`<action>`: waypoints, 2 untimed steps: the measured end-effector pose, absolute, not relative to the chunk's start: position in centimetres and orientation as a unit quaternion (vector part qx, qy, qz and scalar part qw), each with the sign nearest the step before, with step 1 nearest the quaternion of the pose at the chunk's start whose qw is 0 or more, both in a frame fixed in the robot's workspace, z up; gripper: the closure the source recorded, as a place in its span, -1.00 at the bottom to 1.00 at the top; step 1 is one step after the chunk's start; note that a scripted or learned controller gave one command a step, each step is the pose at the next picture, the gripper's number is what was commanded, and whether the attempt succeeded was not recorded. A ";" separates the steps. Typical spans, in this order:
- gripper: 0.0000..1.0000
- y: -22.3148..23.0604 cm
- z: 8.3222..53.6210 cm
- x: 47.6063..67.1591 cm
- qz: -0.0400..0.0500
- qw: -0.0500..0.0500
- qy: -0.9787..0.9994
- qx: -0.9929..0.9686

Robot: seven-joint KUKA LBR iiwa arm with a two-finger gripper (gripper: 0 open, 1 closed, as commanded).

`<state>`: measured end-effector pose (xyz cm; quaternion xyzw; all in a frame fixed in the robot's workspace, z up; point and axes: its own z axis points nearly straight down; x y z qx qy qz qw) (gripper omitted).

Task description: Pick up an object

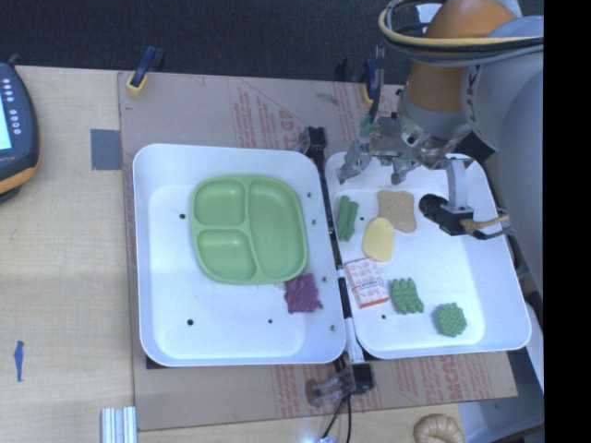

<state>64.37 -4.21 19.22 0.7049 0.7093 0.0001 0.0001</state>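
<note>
Nearest the lens, at the bench's (65, 275) front edge: a pale ring-shaped piece (438, 428), a cable clamp (340, 388). Further back, two white bins side by side. Left bin (148, 247): green divided plate (249, 229), purple lump (302, 294) just off its lower right corner. Right bin (503, 293): green strip (346, 218) by the dividing wall, tan slab (398, 209) touching a yellow piece (379, 239), red-printed packet (367, 282), two knobbly green pieces (405, 296) (451, 319) toward the front. Gripper (379, 161) poised over the bin's far edge, near the green strip and tan slab; jaws spread, nothing between them. Likely target: the green strip or yellow piece, both close by. Probably light, firm toy food, smooth and somewhat slippery; best pinched across the narrow width, mid-length. Packet flat, hard to get under.
</note>
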 end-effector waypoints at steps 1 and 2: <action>-1.00 -2.8 20.4 59.9 -0.002 -0.002 0.708 0.706; -1.00 -3.8 19.1 61.2 -0.001 0.000 0.708 0.706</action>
